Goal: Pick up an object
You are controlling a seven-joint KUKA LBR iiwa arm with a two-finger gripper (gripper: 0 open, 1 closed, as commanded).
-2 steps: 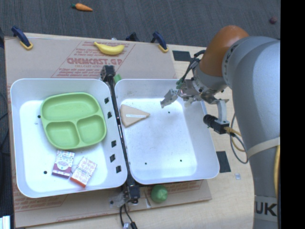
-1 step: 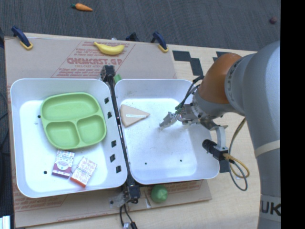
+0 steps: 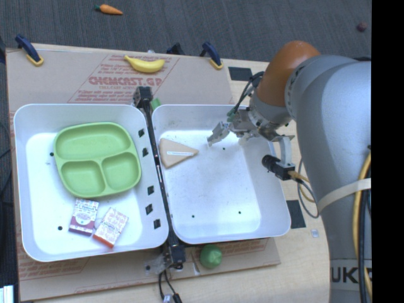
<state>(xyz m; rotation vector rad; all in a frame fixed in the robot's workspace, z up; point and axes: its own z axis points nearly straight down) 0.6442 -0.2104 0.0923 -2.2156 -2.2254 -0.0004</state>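
A tan wedge-shaped toy sandwich slice (image 3: 175, 152) lies in the right bin (image 3: 252, 213), close to its left wall. My gripper (image 3: 219, 133) hangs over the upper middle of that bin, a short way right of the slice and apart from it. Its fingers (image 3: 214, 136) point down and left, and nothing shows between them. The grey arm with its orange band (image 3: 287, 68) comes in from the right. In the left bin (image 3: 25, 188) sit a green divided plate (image 3: 96, 157) and two small snack boxes (image 3: 84, 216) (image 3: 111, 226).
A toy banana (image 3: 145, 62) lies on the cardboard behind the bins. A green ball (image 3: 211, 256) rests in front of the right bin. A toy carrot (image 3: 110, 9) lies on the floor at the back. Clamps (image 3: 29, 49) hold the board's corners. A black divider (image 3: 151, 156) runs between the bins.
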